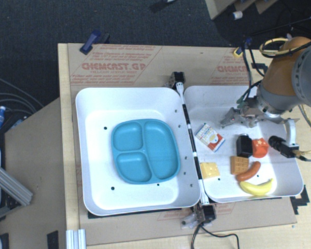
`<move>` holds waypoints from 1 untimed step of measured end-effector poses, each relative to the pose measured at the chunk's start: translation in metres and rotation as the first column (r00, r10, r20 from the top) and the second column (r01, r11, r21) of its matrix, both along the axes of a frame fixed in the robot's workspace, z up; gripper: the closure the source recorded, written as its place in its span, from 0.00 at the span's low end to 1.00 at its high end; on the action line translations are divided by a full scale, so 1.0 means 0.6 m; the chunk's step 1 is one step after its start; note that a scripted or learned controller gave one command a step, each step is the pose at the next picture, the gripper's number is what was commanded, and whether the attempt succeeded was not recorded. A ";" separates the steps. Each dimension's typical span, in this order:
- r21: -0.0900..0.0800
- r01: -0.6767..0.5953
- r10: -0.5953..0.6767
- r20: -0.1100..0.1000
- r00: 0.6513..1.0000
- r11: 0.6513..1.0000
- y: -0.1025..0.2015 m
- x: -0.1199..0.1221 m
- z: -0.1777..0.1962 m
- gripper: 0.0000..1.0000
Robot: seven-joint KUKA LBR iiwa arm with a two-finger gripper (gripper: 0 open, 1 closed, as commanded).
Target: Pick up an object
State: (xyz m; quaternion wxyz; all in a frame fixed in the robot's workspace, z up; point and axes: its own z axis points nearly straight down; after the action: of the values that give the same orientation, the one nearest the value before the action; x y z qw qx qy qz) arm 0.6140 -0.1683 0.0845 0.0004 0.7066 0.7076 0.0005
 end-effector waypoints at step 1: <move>0.000 0.000 0.000 0.000 1.000 1.000 0.037 0.088 0.001 0.00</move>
State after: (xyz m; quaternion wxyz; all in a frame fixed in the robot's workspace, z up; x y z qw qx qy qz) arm 0.6669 -0.1460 0.0852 0.0004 0.7065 0.7078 0.0003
